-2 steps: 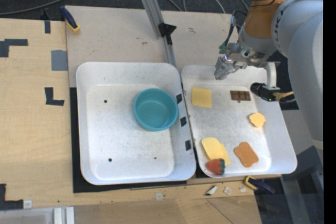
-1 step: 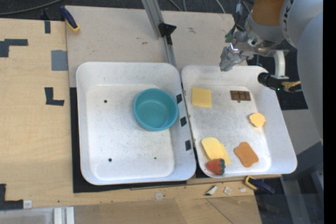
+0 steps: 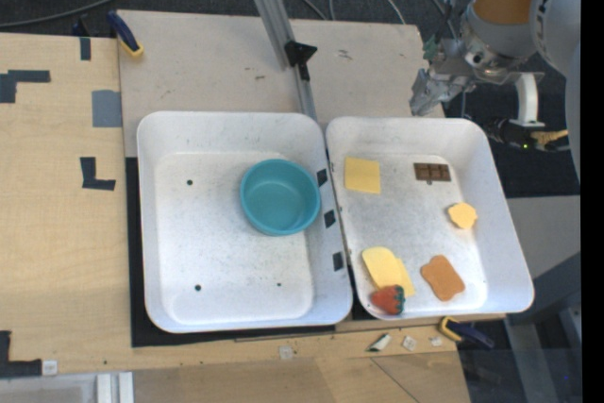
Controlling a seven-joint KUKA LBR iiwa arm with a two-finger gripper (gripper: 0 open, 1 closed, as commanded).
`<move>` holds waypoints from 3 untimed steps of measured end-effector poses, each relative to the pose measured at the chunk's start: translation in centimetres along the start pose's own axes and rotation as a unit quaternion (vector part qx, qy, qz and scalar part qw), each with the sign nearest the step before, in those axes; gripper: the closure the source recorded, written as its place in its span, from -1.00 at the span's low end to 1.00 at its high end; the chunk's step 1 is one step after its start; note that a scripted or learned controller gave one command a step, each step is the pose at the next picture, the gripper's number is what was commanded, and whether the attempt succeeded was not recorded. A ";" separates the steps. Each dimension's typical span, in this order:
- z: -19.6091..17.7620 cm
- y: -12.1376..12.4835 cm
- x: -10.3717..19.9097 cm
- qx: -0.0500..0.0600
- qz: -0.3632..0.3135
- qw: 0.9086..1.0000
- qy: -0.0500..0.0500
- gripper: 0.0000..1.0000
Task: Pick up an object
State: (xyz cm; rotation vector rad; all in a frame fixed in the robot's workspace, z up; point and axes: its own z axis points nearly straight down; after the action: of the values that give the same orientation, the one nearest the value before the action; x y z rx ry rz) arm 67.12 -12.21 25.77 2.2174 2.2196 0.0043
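My gripper (image 3: 427,97) hangs above the far rim of the right bin (image 3: 500,203), near its back edge, with nothing seen between its fingers. Inside the right bin lie a yellow square slice (image 3: 362,176), a small brown chocolate piece (image 3: 433,172), a small yellow chunk (image 3: 461,216), a pale yellow piece (image 3: 384,267), an orange-brown cracker (image 3: 442,277) and a red strawberry (image 3: 387,299). A teal bowl (image 3: 279,195) sits in the left bin (image 3: 170,231).
A grey metal pole (image 3: 274,9) slants from the top down to the gap between the bins. Cables trail across the dark floor behind the bench. Clamps grip the bench at the far left (image 3: 125,32) and the front right (image 3: 462,331).
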 end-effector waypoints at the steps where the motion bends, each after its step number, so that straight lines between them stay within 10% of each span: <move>1: 0.2 -2.1 4.4 0.003 -0.002 1.000 0.001 1.00; 3: 1.7 -3.6 15.2 0.004 -0.003 1.000 0.002 1.00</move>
State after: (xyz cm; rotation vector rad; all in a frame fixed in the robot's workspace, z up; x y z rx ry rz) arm 63.48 2.95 24.01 2.2157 2.2317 -0.0006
